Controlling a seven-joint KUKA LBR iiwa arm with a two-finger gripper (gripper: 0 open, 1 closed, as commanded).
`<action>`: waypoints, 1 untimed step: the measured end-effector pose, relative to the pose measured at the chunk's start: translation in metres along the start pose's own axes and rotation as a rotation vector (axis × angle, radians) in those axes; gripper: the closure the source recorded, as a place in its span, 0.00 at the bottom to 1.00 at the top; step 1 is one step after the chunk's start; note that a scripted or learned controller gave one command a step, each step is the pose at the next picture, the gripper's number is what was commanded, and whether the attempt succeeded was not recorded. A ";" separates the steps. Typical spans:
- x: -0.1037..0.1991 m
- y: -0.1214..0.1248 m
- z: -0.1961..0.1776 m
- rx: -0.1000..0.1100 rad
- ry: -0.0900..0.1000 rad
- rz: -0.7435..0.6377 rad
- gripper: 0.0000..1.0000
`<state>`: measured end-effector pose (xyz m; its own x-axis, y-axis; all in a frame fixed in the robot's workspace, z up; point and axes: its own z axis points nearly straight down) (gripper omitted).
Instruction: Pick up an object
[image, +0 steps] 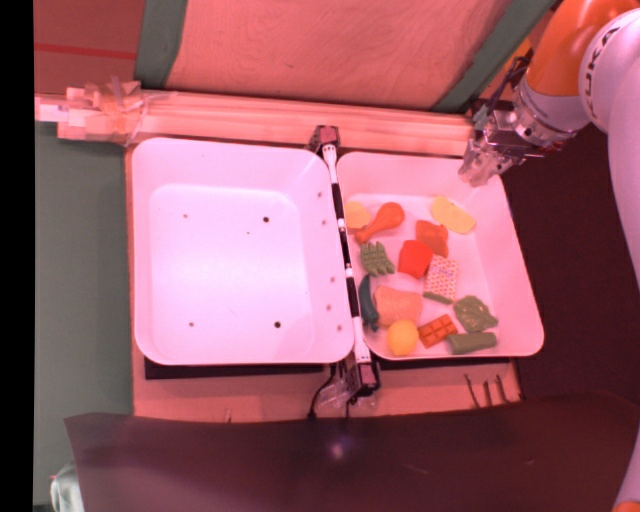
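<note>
Black sheet (350, 460) at near edge of table (140, 395). Right bin (520, 270) loaded with small toys: yellow ball (402, 338), orange drumstick (381, 219), red block (414, 258), green glove (376, 259). Left bin (240, 250) beside it. Tool (478, 168) poised over right bin's far corner, gripping nothing visible; finger state not determinable.

My arm (590, 60) is grey with an orange band, and both bins (160, 160) below me are white. In the right one I see a yellow ball (402, 338), a red block (414, 258), an orange drumstick (381, 219), a pale dotted square (442, 277) and dull green pieces (474, 313).
</note>
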<state>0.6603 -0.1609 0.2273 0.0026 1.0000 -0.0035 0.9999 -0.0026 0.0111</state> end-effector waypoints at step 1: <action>-0.004 0.003 -0.068 -0.002 -0.001 0.000 1.00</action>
